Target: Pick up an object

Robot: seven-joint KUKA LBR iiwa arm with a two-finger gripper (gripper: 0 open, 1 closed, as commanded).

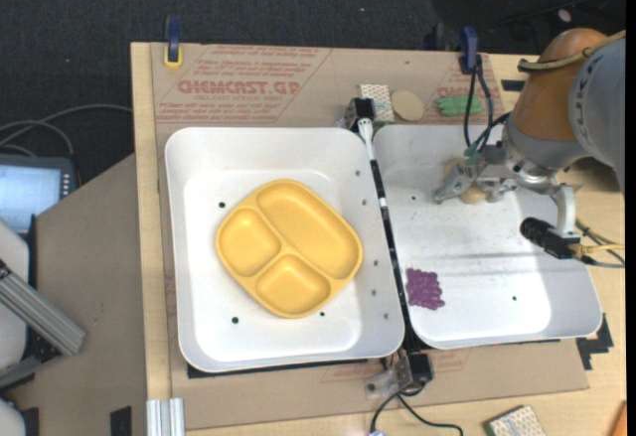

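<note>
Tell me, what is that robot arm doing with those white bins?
The arm's gripper is low in the right bin, near its far end. A small purple bunch of grapes lies in that bin, apart from the gripper. A yellow divided plate sits in the left bin. Nothing is visibly held.

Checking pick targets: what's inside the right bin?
In the right bin: a purple grape bunch near its left wall, and the hand low in the upper part. Whatever lies beneath the hand and wrist is covered.

My grey arm, orange band above wrist, metallic silver hand, dark cables along wrist.
</note>
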